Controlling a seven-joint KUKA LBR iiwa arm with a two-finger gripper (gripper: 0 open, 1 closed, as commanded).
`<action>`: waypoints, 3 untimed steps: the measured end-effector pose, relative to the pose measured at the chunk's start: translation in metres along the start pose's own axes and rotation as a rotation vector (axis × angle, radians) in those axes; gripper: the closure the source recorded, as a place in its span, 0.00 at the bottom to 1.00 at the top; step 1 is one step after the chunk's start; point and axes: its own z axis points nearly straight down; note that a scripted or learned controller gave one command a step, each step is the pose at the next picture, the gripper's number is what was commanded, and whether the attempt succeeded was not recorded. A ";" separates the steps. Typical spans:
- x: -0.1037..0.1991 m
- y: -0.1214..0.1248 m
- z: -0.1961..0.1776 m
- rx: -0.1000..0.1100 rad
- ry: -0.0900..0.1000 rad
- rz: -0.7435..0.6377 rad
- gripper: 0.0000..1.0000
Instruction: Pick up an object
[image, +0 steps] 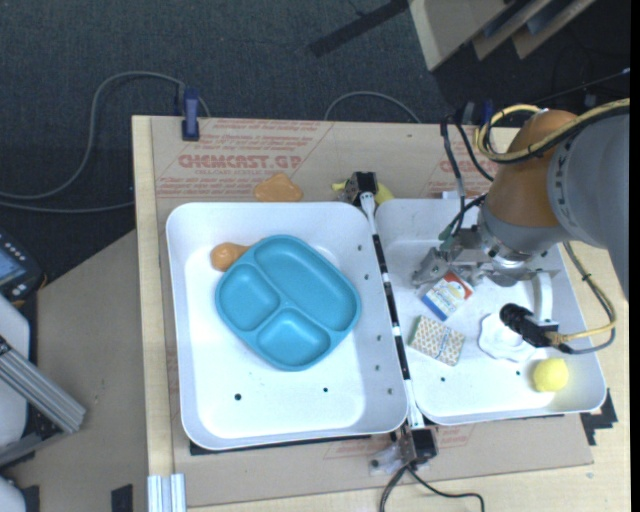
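In the right bin (470, 398), my gripper (446, 268) hangs low, just above and touching the upper edge of a small white carton with blue and red print (449, 297). Nothing visible is lifted off the bin floor. A checkered flat packet (438, 341) lies just in front of the carton. At the bin's near right corner rests a yellow ball (549, 375). In the left bin (205, 385), a blue divided tray (287, 300) lies flat, with an orange lump (226, 256) half hidden behind its far left edge.
The grey arm with its orange band (525, 175) comes in over the right bin's far right corner. An orange piece (277, 188) lies on the board behind the left bin. The ridge between the bins (388, 300) runs close to the gripper's left.
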 end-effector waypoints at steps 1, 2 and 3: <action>0.011 0.010 -0.001 -0.007 -0.002 -0.002 0.00; 0.011 0.011 -0.011 -0.010 -0.002 -0.001 1.00; 0.011 0.011 -0.011 -0.008 -0.002 -0.001 0.00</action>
